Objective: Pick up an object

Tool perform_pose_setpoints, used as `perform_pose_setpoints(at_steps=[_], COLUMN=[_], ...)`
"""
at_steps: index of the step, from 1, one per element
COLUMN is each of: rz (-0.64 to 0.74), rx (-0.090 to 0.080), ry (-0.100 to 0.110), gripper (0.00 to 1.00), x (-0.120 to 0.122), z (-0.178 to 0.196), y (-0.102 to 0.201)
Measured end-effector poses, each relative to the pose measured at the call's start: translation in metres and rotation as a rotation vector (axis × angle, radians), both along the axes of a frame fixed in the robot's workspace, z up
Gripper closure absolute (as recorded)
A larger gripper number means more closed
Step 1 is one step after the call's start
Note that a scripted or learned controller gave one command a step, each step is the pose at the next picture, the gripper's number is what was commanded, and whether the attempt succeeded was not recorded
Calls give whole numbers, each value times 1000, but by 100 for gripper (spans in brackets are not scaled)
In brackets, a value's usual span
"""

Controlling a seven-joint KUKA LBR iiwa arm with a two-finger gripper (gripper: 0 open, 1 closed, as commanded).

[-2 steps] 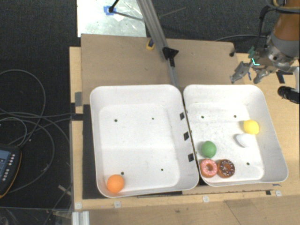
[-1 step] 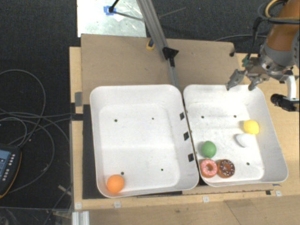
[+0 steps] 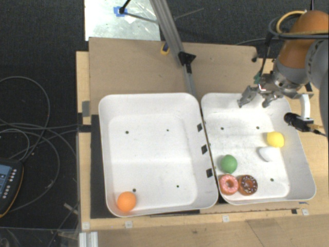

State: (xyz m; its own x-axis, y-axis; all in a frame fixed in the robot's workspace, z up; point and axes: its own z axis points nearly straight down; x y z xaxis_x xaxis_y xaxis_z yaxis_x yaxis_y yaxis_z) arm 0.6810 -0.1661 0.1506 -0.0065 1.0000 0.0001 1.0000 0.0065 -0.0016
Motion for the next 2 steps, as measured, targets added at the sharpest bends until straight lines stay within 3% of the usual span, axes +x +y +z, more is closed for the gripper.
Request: perform_pose_setpoints(at_steps=[1,2], rz=[0,4], rx=[0,-3], ry=[-1,-7], gripper=[0,100], x=[7,9], z=[-45,-31], y=[5,4])
